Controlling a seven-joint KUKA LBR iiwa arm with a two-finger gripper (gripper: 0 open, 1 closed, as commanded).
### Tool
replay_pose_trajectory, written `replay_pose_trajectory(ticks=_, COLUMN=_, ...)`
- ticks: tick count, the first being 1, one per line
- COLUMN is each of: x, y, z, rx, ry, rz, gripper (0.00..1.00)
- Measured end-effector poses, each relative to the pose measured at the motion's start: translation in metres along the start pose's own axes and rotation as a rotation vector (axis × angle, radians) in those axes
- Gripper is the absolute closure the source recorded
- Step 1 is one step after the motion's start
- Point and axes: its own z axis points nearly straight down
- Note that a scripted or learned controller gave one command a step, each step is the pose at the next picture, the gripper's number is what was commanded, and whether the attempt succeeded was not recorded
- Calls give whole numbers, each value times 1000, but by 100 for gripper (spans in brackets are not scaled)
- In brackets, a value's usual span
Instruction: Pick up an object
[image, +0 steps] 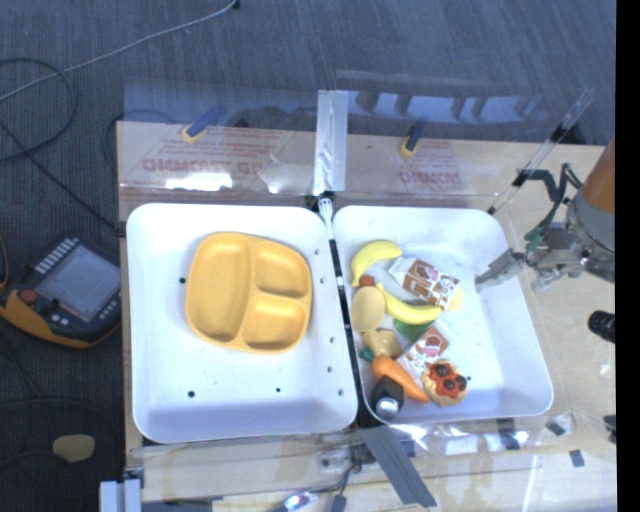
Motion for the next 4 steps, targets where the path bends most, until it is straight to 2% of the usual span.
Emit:
replay_pose_trajectory(ticks=1, x=106, y=10, z=125, rx=-2, ry=-2, rz=109, gripper=0)
replay_pose_trajectory(ticks=2, x=107, y=9, z=117, rx=3, ry=1, rz=107, gripper=100)
replay_pose_trajectory(ticks=3, x=87, y=-20, z=-16, rx=0, ry=-5, rz=298, gripper=100)
replay_pose_trajectory(ticks=4, x=124, y=-8, z=-1, rx=3, ry=-3, rz=289, gripper=100)
